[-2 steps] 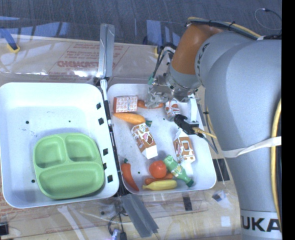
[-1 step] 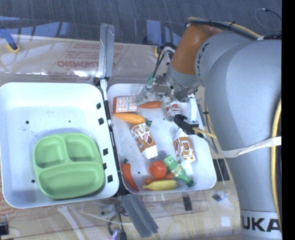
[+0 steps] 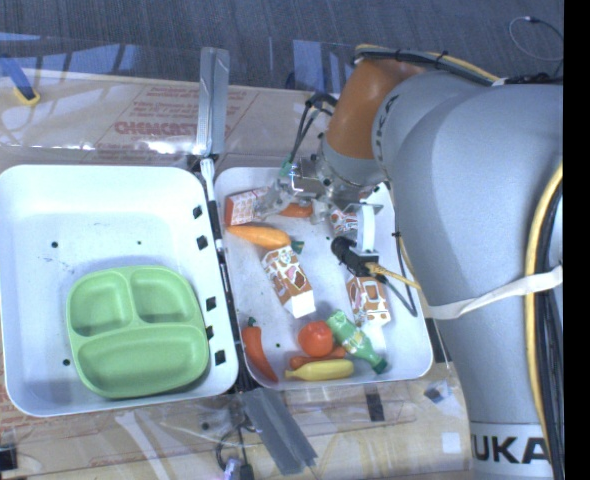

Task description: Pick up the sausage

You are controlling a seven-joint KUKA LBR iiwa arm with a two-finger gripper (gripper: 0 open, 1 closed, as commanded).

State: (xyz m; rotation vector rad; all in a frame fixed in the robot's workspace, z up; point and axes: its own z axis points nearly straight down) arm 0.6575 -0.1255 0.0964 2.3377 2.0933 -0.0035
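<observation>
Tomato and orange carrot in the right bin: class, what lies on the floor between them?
In the camera view, a small carton lies between the tomato and the carrot.

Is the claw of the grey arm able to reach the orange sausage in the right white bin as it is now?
Probably yes. The orange sausage lies uncovered near the far left of the right white bin, nothing on top of it. The claw is close beside it, above the same bin. A small red carton sits near.

The end effector [image 3: 297,190] reaches into the right bin's [image 3: 415,353] far end, above an orange sausage [image 3: 259,236]; the left bin [image 3: 15,268] holds a green tray [image 3: 135,330].
</observation>
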